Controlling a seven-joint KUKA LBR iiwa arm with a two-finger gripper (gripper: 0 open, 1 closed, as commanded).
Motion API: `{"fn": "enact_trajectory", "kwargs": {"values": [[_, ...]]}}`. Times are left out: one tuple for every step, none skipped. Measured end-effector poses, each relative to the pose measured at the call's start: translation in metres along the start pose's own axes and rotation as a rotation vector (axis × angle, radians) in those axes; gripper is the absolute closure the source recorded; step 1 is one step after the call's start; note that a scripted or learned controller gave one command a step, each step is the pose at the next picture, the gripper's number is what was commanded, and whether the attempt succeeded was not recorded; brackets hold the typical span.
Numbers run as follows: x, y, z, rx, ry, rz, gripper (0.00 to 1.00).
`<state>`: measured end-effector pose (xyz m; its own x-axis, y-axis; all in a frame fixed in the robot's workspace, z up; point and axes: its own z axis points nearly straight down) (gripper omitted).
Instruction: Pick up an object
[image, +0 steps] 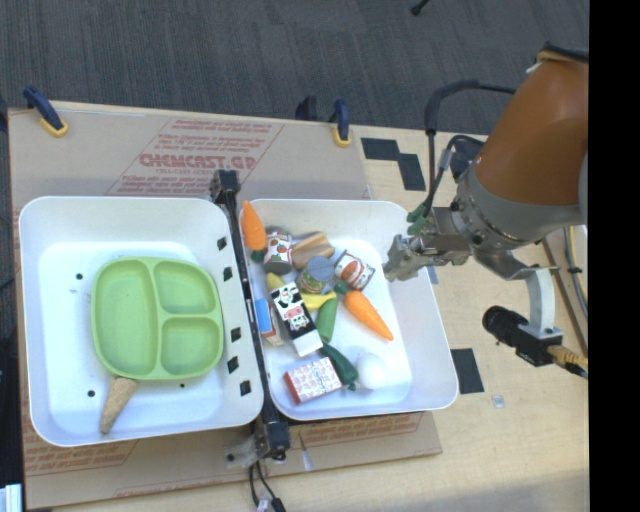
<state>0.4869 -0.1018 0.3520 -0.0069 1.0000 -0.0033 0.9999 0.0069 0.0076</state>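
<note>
The tool (400, 258) hung over the right rim of the right bin (425, 375); whether it was spread or pressed together could not be told, and nothing showed in it. In that bin lay a heap of toy food: an orange carrot (368, 314), a second carrot (254, 229) by the divider, a cow-print carton (291, 308) and a red box (313, 379). The left bin (50, 410) held a green divided plate (157, 317) and a cone (117, 403)

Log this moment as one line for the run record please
phase: approach | gripper: above right bin's right rim, nothing visibly held | toys: piled in right bin | left bin: green plate, cone
</note>
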Motion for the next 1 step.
{"fn": "enact_trajectory", "kwargs": {"values": [[-0.0506,-0.0041,0.2222,0.013,0.004,0.001,1.00]]}}
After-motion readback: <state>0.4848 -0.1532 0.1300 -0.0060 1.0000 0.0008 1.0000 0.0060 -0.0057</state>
